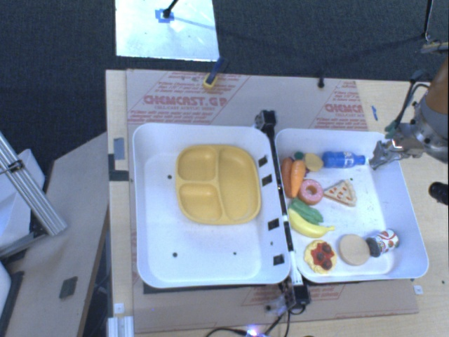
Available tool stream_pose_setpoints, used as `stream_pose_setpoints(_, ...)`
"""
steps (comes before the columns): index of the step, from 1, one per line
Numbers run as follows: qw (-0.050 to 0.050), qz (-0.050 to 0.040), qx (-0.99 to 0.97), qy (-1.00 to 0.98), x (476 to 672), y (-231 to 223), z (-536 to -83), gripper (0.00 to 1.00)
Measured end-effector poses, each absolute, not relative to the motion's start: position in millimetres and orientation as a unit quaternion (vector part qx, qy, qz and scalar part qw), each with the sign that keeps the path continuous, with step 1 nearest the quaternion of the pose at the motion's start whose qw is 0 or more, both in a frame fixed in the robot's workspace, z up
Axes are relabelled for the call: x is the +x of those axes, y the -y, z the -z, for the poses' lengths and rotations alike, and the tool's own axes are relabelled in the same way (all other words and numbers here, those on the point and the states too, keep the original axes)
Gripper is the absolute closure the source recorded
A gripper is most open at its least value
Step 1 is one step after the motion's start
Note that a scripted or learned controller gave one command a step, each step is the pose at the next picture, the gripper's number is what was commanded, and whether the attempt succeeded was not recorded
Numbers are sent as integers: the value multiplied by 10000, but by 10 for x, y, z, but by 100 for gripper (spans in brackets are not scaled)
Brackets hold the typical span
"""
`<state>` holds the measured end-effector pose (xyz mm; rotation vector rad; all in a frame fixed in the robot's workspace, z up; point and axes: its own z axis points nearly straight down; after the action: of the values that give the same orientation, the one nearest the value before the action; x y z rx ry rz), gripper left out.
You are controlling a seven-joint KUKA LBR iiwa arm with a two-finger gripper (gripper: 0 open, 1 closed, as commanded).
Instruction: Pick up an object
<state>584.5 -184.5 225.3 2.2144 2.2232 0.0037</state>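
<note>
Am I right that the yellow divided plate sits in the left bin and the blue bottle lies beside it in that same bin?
Not quite. The yellow divided plate does sit in the left bin, but the blue bottle lies in the right bin, near its far edge, next to the carrot. The camera view shows this.
</note>
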Motion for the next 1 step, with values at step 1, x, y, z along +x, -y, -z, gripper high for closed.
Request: stream_pose_setpoints(1,4,-18,7036,-7106,5832,1275,-2353,100)
